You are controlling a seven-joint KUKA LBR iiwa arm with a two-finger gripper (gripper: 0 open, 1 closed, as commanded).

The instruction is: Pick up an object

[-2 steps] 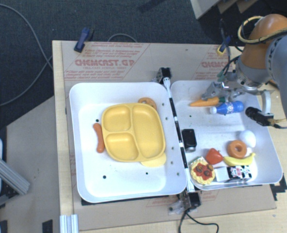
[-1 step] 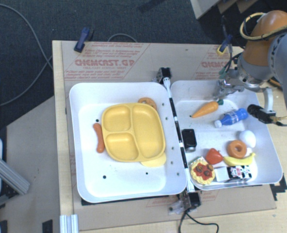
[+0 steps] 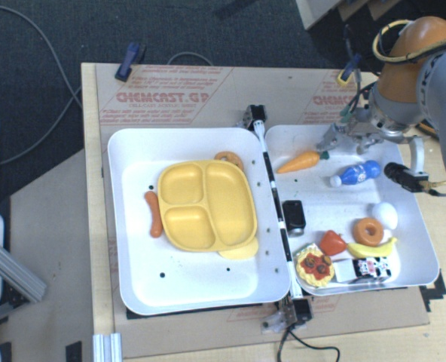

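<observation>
My gripper (image 3: 349,133) hangs over the back of the right bin (image 3: 423,225), below the grey wrist and its orange band. An orange carrot (image 3: 299,161) lies just to its front left. A blue bottle (image 3: 357,173) lies just in front of it. Nothing shows as lifted with the gripper. Further forward in this bin lie a white egg (image 3: 386,215), a brown donut (image 3: 369,231), a banana (image 3: 375,249), a red pepper (image 3: 331,242), a small pizza (image 3: 314,265), a printed carton (image 3: 371,268) and a flat black block (image 3: 293,215).
The left bin (image 3: 132,262) holds a yellow divided plate (image 3: 208,205). An orange-red sausage (image 3: 154,213) lies along the plate's left side and a pretzel (image 3: 228,158) sits behind it. A raised rim divides the two bins (image 3: 272,194).
</observation>
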